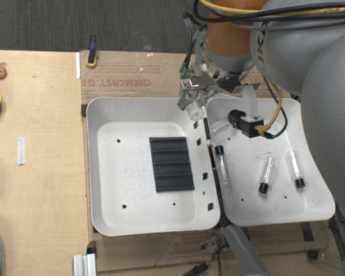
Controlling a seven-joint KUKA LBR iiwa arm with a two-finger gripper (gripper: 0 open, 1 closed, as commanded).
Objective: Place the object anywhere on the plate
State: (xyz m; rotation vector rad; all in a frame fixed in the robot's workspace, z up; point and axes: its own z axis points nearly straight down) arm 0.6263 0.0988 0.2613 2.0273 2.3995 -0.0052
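Two white bins [98, 171] on wooden bench [40, 125]

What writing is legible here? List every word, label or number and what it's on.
"CHEMCAST": large red print, seen reversed, on the cardboard sheet behind the left bin; the letters beside it are unclear.
Smaller red line above it, same sheet: too blurred to read.
No other text is legible.

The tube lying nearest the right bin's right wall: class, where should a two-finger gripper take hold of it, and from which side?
Probably at the clear middle of the tube, coming straight down from above. It lies flat on the floor of the right bin, running up and down the view with its black cap at the near end, so the fingers would best close across its narrow width. There is open floor on both sides.
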